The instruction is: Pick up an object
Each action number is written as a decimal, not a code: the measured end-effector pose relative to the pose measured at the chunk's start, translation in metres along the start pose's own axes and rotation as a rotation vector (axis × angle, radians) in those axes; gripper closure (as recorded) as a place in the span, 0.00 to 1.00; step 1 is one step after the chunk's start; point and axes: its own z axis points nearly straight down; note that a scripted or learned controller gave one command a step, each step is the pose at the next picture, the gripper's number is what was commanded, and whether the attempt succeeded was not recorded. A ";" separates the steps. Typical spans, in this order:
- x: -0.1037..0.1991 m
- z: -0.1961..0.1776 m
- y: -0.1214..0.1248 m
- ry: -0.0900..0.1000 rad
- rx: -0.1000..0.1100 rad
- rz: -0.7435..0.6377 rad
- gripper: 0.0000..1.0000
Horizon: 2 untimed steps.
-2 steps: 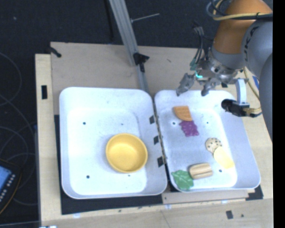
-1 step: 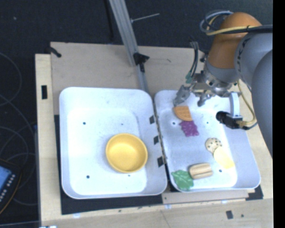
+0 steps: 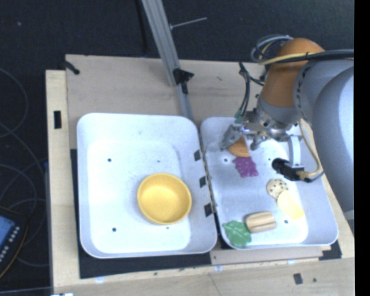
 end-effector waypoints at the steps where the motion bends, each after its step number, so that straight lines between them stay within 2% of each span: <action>1: -0.002 0.019 0.000 -0.001 -0.002 0.002 0.00; 2: -0.002 0.006 0.001 0.001 -0.007 0.004 1.00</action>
